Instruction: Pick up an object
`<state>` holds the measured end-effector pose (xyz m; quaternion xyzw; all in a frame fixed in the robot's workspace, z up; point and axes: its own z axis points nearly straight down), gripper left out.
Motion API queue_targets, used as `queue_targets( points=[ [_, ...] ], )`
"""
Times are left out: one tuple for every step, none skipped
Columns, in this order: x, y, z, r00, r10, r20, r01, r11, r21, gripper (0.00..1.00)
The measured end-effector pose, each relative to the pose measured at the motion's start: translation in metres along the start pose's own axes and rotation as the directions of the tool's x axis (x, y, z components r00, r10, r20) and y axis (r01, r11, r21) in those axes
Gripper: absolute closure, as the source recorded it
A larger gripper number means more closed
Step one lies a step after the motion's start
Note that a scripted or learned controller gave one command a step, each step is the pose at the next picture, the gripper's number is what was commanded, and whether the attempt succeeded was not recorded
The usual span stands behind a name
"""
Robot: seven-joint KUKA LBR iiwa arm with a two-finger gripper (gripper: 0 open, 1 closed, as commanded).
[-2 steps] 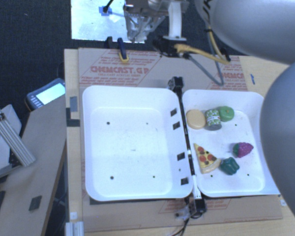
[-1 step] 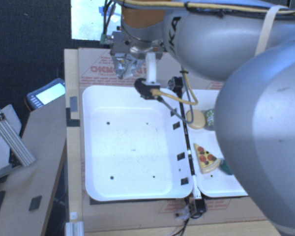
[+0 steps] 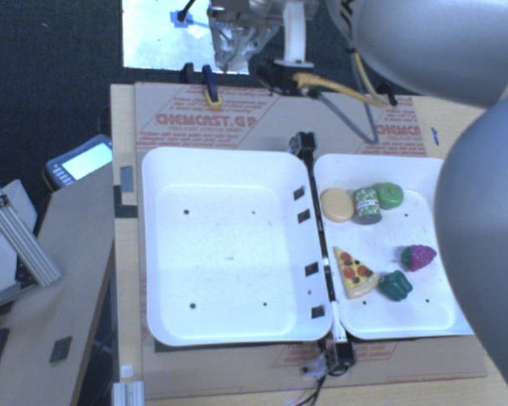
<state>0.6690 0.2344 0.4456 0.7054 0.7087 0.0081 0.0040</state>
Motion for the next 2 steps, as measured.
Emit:
queue_targets(
  points=[
    [-0.016, -0.124, -0.101, 1.0, -0.004, -0.002, 0.004, 1.0, 0.005, 1.0],
    [0.001, -0.027, -0.089, 1.0, 0.004, 0.005, -0.004, 1.0, 0.011, 1.0]
  ],
)
